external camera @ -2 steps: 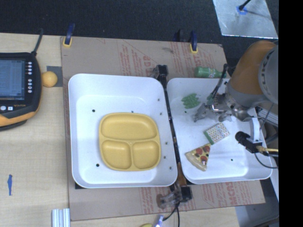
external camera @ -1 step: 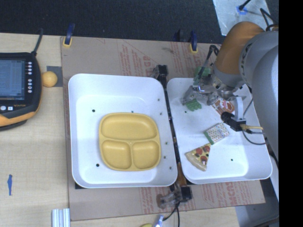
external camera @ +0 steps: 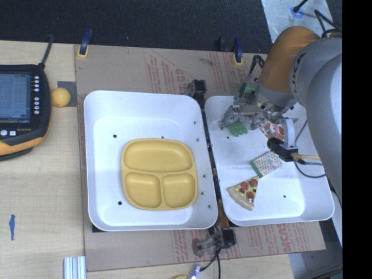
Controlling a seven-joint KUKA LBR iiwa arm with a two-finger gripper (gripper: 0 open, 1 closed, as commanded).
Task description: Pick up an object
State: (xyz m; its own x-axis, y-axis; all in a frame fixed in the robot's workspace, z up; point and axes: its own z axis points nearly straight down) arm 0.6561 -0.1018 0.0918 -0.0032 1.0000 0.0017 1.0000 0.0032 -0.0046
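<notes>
Several small objects lie in the right-hand bin (external camera: 325,211), any of which would satisfy the task; nearest the gripper (external camera: 237,120) is a small green item (external camera: 238,129), lying at the bin's far-left corner directly beneath the gripper's metal parts, apparently touching or just under them, though its form is too blurred to name with confidence. It looks light and small, probably a rigid toy piece, best taken across its narrow width. Whether the pincer stands apart or together cannot be told, since the wrist body masks it. Toward the bin's middle lies a flat patterned card or packet (external camera: 267,164), tilted, thin and likely hard to pinch from above. Nearer the front edge rests a toy pizza slice (external camera: 244,193), wedge-shaped, probably light plastic, graspable across its sides. A red-and-white item (external camera: 276,131) sits close under the arm (external camera: 317,97). The left-hand bin (external camera: 99,156) holds a yellow three-compartment plate (external camera: 158,173). A teach pendant (external camera: 20,109) and a yellow ball (external camera: 60,96) lie on the bench at left.
</notes>
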